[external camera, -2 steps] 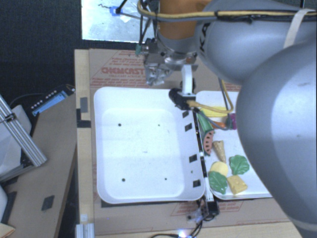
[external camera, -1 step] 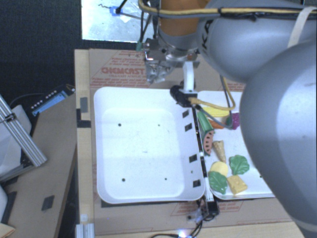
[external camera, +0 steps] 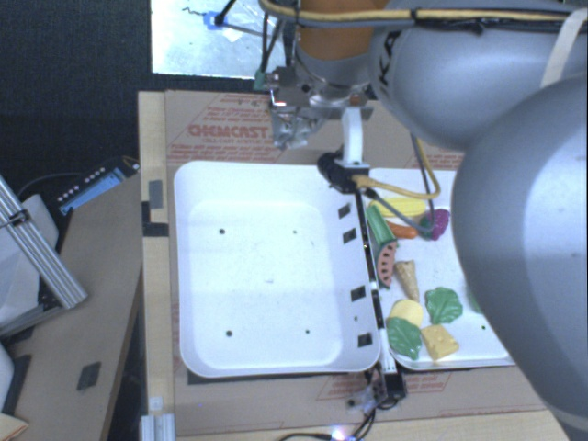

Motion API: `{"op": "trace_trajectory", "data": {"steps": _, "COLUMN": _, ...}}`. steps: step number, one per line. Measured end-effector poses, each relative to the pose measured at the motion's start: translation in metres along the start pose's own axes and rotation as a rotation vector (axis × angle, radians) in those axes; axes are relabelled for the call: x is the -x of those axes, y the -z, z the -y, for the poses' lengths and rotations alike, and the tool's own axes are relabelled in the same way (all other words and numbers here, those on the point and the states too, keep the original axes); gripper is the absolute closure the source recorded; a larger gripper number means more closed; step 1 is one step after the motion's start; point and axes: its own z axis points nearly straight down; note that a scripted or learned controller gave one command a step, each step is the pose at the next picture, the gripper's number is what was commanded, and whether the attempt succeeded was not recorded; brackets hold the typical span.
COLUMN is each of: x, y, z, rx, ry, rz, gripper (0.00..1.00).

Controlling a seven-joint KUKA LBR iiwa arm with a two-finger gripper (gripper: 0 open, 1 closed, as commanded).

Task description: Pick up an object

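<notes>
Hanging above the far edge of the bins, the jaws (external camera: 294, 129) sit below the orange band of the arm (external camera: 478, 81), over the printed cardboard sheet (external camera: 220, 129) on the table; whether they stand apart or together cannot be told, since the hardware there is small and blurred, and nothing can be seen between them. Just below them lies the left bin (external camera: 257, 274), which holds no objects. Beside it, across a black divider with clips (external camera: 363, 246), the right bin (external camera: 459, 356) carries the candidates for picking: a yellow banana-like piece (external camera: 404, 205), a purple piece (external camera: 439, 220), a green pod (external camera: 379, 223), an orange-red piece (external camera: 402, 231), a striped slice (external camera: 386, 265), a tan cone (external camera: 408, 278), a leafy green piece (external camera: 444, 304), a pale yellow lump (external camera: 405, 312), a green piece (external camera: 402, 338) and a yellow block (external camera: 439, 342). By this evidence the task appears to be at its start: no object is lifted, and approach, closing and lifting remain.
</notes>
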Motion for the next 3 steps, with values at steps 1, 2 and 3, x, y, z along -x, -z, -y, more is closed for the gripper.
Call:
{"op": "trace_trajectory", "data": {"steps": 1, "x": -0.062, "y": -0.076, "z": -0.002, "rx": -0.012, "ry": -0.004, "rz": 0.001, "gripper": 1.0}}
{"op": "trace_trajectory", "data": {"steps": 2, "x": 0.005, "y": -0.022, "z": 0.036, "rx": -0.005, "ry": -0.017, "rz": 0.003, "gripper": 1.0}}
{"op": "trace_trajectory", "data": {"steps": 3, "x": -0.039, "y": -0.11, "z": 0.083, "rx": -0.018, "ry": -0.006, "rz": 0.003, "gripper": 1.0}}
